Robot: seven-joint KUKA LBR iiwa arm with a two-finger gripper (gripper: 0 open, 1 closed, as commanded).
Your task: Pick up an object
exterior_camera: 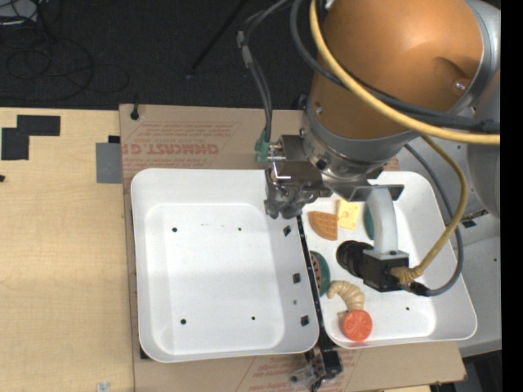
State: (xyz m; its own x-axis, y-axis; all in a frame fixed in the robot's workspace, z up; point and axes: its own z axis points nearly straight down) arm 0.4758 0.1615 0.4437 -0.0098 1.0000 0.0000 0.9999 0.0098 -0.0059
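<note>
My gripper hangs over the ridge between the two white bins, at its far end. In the right bin lie several small things. An orange-brown wedge and a yellow block sit just right of the gripper. Nearer the front are a green piece against the dividing wall, a tan curved piece, and a round red-orange object. Nothing is visible between the gripper's tips.
The left bin lies beside the right one on a brown board. The arm's big orange body overhangs the back of the right bin and hides that part of it.
</note>
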